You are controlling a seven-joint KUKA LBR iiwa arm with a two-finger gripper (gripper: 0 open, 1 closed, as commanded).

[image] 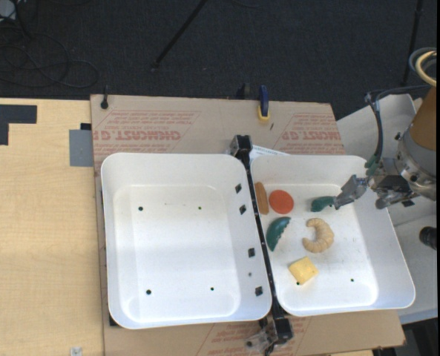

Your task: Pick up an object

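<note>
The right bin holds several small objects. They are a tan croissant, a yellow block, a red disc, an orange stick along the divider, a green leaf-shaped piece and a small dark teal piece. My gripper hangs over the bin's right rear part, open, with its fingers spread wide. One fingertip sits right beside the teal piece. Nothing lies between the fingers.
The left bin stands next to the right one, with a black clip strip between them. Both rest on cardboard on the bench. The arm's orange band is at the right edge.
</note>
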